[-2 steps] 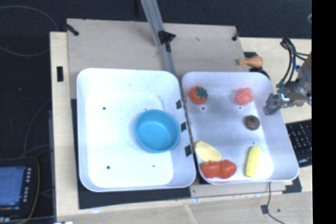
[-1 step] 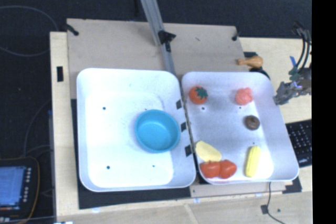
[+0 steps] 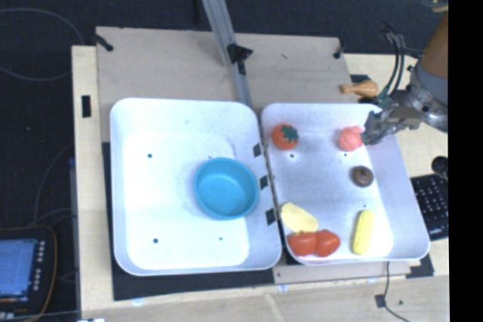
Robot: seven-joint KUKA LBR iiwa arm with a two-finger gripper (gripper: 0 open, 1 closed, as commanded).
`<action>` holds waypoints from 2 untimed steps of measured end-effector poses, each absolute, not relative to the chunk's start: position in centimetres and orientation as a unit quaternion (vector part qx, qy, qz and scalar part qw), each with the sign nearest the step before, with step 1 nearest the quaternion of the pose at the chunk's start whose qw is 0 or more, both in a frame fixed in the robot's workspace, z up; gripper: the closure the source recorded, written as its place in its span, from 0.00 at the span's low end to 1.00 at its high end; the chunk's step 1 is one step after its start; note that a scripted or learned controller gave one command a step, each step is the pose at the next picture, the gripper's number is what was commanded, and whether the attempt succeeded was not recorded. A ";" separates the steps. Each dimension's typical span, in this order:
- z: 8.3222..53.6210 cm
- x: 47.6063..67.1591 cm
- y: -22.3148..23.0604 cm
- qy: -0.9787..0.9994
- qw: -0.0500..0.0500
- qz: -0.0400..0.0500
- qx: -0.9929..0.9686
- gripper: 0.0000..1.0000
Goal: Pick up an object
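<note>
In the right bin [image 3: 317, 117] lie a red tomato [image 3: 284, 136], a pink round object [image 3: 349, 138], a small brown object [image 3: 362, 176], a yellow corn cob [image 3: 363, 231], a pale yellow piece [image 3: 299, 218] and a red pepper [image 3: 314, 243]. My gripper [image 3: 375, 127] hangs at the bin's upper right edge, right beside the pink object and seemingly touching its right side. Nothing shows between the fingers.
The left bin [image 3: 136, 132] holds a blue bowl [image 3: 225, 188]. A grey metal pole [image 3: 219, 19] slants down to the gap between the bins. An orange object [image 3: 359, 88] lies on the bench behind the right bin. A black keyboard [image 3: 432, 200] sits at the right.
</note>
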State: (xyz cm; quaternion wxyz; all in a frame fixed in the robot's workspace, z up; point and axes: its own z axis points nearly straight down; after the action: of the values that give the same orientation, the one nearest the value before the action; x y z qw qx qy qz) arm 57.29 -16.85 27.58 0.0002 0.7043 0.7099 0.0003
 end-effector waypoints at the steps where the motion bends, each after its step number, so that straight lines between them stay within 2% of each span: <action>1: 26.2 59.0 -12.4 0.710 -0.004 -0.001 0.704 1.00; 2: 24.8 60.7 -7.2 0.710 -0.006 -0.003 0.704 1.00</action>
State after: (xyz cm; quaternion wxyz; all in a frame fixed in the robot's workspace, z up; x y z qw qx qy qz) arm 60.69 -7.21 24.81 -0.0058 0.7044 0.7098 -0.0028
